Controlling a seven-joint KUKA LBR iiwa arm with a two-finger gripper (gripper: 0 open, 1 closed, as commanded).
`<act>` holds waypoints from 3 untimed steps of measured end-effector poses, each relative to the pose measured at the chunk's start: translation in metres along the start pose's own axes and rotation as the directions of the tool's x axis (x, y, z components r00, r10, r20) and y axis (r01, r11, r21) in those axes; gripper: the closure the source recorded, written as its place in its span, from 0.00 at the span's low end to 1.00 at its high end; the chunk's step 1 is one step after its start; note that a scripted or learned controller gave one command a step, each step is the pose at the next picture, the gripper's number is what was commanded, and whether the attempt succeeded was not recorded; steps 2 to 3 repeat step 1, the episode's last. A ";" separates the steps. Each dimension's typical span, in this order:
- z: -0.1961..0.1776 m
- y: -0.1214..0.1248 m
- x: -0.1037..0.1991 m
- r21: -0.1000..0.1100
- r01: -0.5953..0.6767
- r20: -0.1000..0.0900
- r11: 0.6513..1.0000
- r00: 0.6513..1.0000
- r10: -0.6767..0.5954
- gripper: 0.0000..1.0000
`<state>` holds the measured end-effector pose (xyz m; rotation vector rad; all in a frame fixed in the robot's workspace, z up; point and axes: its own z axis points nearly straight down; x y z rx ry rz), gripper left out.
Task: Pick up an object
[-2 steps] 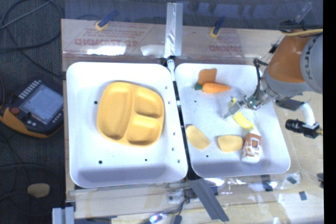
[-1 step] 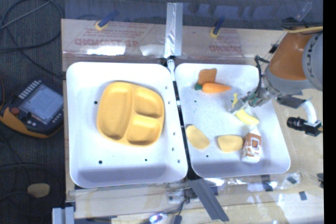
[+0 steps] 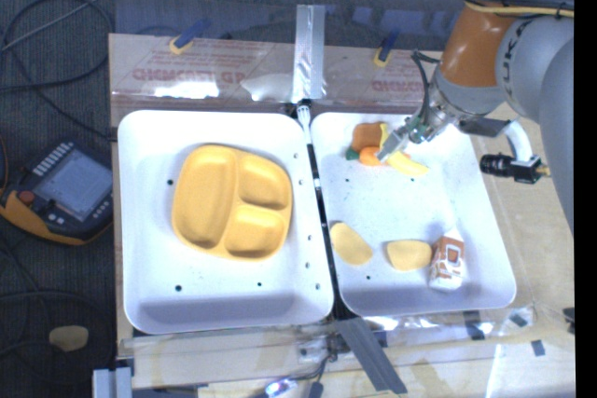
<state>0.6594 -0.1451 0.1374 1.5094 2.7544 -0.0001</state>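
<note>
— Gripper (image 3: 391,144) of mine hangs at the back of the right bin (image 3: 485,200), tips just beside the small orange toy (image 3: 369,143).

— Open or closed?

— Cannot tell; nothing shows between them.

— How do I do this well?

— Centre over the orange toy, clear of the yellow piece (image 3: 408,164) beside it, drop straight, then close squarely and lift slowly.

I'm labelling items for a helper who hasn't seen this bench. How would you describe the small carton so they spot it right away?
Look in the right bin, at its near right corner. The small carton lies there, just right of a flat yellow piece. It is the one white item with reddish-brown print; its neighbours are plain yellow.
</note>
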 end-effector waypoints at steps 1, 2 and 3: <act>-0.063 0.045 0.053 0.001 -0.140 0.000 0.990 0.990 0.140 1.00; -0.063 0.045 0.053 0.001 -0.140 0.000 0.990 0.990 0.140 1.00; -0.063 0.045 0.053 0.001 -0.140 0.000 0.990 0.990 0.140 1.00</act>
